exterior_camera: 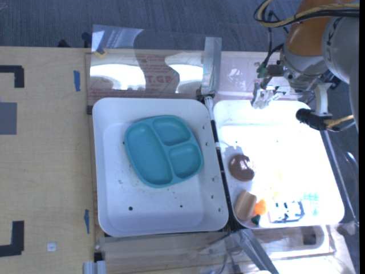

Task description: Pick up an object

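Observation:
My gripper [262, 97] hangs over the far left corner of the right bin [336, 178], well apart from the objects near the bin's front. A brown round object [241, 167] lies at the bin's left side. A tan block [245, 204] and a small orange piece [259, 207] sit in the front left corner. Beside them lies a white item with dark and blue marks [287, 210], and a small teal item [311, 198] is just to its right. Strong glare washes out the middle of this bin.
The left bin [108, 170] holds a teal divided plate [164, 150]. A clear plastic panel [148, 61] and a metal post [211, 64] stand behind the bins. The arm's grey and orange body [319, 33] and cables fill the upper right.

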Controlling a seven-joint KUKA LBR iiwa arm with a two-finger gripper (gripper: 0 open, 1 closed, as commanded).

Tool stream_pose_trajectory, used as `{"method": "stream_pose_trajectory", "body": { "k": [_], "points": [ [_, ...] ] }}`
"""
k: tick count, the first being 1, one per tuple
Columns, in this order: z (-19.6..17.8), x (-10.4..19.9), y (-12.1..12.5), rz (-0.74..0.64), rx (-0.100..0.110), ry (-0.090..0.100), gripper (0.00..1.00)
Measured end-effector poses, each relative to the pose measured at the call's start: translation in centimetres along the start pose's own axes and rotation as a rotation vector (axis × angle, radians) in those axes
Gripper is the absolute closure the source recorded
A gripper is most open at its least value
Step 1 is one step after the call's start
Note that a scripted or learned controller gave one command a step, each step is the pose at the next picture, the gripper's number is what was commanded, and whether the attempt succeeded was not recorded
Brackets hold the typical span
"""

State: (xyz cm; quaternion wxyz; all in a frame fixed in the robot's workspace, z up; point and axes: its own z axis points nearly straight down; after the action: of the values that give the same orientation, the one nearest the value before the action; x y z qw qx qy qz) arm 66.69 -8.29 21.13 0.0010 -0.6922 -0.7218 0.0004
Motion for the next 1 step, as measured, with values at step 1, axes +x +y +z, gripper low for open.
{"method": "stream_pose_trajectory", "body": {
  "k": [1],
  "points": [
    [-0.88,3.45,-5.56,-0.337,-0.003,-0.001,1.00]
  ]
}}
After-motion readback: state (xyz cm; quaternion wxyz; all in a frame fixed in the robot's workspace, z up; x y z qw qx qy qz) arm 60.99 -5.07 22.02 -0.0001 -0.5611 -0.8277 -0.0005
